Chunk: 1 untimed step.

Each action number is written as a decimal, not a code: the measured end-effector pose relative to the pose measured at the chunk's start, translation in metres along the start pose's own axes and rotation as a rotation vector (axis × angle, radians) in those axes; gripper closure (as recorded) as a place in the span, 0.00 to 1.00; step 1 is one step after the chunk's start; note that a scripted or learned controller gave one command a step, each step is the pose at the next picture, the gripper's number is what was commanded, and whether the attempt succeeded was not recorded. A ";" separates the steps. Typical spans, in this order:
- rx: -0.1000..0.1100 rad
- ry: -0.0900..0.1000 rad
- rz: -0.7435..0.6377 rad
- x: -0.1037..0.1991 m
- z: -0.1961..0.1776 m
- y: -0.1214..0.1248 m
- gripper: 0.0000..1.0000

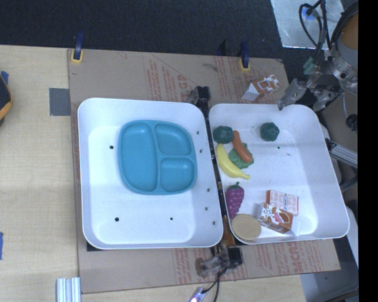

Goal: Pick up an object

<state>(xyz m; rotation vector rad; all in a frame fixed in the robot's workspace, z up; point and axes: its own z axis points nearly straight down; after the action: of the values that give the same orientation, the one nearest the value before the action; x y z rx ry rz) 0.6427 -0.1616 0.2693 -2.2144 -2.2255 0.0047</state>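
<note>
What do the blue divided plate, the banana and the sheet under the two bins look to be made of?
Blue divided plate: probably moulded plastic, matte, uniform colour with soft rounded ridges. Banana: likely toy plastic, smooth, flat even yellow. Sheet under the bins: looks like cardboard, dull brown with printed red lettering, held at the far edge by clamps.

Divided plate (pixel 157 156) in left bin (pixel 94 168); toy foods (pixel 234 156) in right bin (pixel 315 168).

blue tray (pixel 156 156) | yellow banana (pixel 229 163) | purple grapes (pixel 234 199) | white bins (pixel 145 228)
</note>
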 end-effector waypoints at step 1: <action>0.002 -0.001 0.001 -0.051 0.101 0.010 0.00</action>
<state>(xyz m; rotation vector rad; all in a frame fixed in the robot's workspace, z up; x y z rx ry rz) 0.6522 -0.2124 0.1682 -2.2150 -2.2242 0.0073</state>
